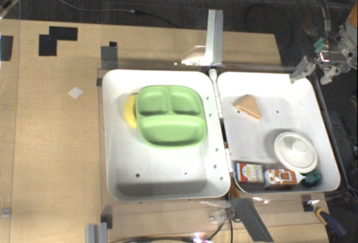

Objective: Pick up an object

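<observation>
Grey metal gripper (327, 62), teal bits, poss. cables

The green divided tray (170, 115) looks like smooth matt plastic. The worktop (50, 141) is pale wood-grained board. The white bowl (295, 151) is glossy.

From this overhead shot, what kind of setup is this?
Likely a robot grasping test bench in a lab: two shallow white bins side by side on a wooden bench, holding toy-like items such as a green divided plate and a small carton.

One fixed cam, high above the bench (50, 141), looking down at a slant; both white bins (120, 141) mid-frame, dark floor across the top.
</observation>
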`<state>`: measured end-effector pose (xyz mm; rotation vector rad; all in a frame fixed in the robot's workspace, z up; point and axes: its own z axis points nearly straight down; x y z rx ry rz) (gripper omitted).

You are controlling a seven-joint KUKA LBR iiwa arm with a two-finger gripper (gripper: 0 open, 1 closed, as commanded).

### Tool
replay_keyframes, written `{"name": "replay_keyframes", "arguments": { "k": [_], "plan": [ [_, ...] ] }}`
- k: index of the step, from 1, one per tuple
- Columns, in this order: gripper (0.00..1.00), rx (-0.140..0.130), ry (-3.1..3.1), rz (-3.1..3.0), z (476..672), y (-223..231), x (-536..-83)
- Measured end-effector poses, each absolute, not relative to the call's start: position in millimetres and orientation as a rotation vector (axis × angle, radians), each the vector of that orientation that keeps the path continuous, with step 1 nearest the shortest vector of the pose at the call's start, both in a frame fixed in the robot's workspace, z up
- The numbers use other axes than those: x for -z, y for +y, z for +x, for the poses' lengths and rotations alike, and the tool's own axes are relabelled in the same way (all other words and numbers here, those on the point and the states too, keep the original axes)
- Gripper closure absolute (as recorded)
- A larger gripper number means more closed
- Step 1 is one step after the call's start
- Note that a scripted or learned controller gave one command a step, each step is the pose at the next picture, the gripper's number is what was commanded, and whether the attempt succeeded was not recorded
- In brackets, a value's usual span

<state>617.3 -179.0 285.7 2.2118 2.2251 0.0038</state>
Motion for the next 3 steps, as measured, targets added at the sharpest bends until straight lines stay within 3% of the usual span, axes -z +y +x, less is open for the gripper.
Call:
{"name": "replay_keyframes", "arguments": {
  "k": [1,2,3],
  "plan": [
    [0.0,-0.003,2.165,2.273,624.9,-158,-162],
    [0.0,-0.003,1.918,2.487,555.1,-173,-151],
    [0.0,-0.004,1.62,2.689,548.5,-178,-161]
  ]
}}
